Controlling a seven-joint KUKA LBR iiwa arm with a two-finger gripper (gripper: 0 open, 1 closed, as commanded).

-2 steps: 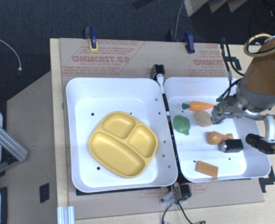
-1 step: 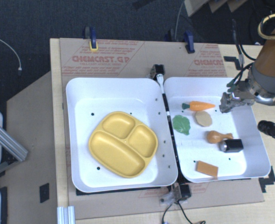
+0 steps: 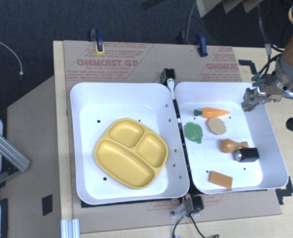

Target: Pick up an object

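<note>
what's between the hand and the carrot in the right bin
Nothing visible. The hand hangs over the right bin's upper right corner, and the carrot lies to its left with bare white floor between them. The other items sit lower down.

The bench [image 3: 62, 133] carries two white bins: the left bin [image 3: 82, 108] and the right bin [image 3: 273, 152]. The left bin contains one yellow divided plate [image 3: 131, 153]. The right bin contains six items: one carrot [image 3: 213, 112], one green leaf piece [image 3: 192, 132], one beige disc [image 3: 216, 127], one brown pear-shaped item [image 3: 230, 145], one black cylinder [image 3: 248, 154], one tan block [image 3: 220, 179].
</note>
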